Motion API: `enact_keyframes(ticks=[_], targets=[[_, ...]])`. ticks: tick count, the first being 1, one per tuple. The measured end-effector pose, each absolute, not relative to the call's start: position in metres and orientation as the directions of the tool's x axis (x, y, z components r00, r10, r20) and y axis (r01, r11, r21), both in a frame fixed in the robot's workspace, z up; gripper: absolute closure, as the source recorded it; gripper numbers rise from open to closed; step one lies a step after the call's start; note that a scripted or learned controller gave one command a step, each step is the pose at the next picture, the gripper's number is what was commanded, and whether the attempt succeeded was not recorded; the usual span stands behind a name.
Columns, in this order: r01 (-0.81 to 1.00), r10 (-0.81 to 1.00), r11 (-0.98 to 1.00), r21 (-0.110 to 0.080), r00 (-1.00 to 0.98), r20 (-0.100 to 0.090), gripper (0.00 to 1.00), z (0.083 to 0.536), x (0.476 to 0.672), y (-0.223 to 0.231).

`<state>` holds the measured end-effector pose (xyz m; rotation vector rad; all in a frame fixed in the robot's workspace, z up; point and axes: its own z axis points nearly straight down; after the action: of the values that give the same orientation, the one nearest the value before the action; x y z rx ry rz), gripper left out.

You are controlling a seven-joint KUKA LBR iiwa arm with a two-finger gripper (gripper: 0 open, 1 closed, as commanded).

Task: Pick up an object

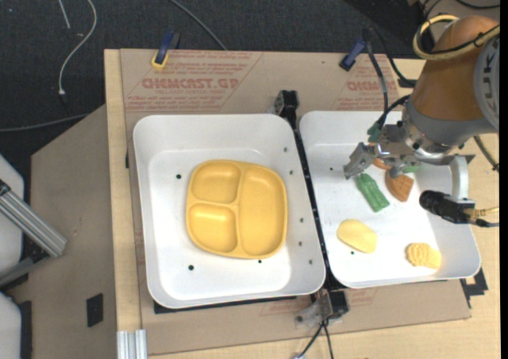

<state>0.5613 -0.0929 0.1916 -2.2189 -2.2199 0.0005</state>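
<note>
Step in hand: approach to a grasp, the end effector [379,160] hovering low in the right bin [333,191] over the green object [371,191] and orange-brown piece [401,187]; nothing is showing between the fingers, whose spread is unclear. Next move calling for a straight descent onto one item. Room: two yellow pieces [356,236] [423,255] lying well apart toward the near rim; the left bin [159,214] is carrying a yellow divided tray [236,208].
</note>
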Motion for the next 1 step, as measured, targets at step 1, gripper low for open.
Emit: enact_keyframes(ticks=[1], targets=[[1.000,1.000,0.000,-0.008,0.000,0.003,0.00,0.1302,0.5543,-0.0909]])
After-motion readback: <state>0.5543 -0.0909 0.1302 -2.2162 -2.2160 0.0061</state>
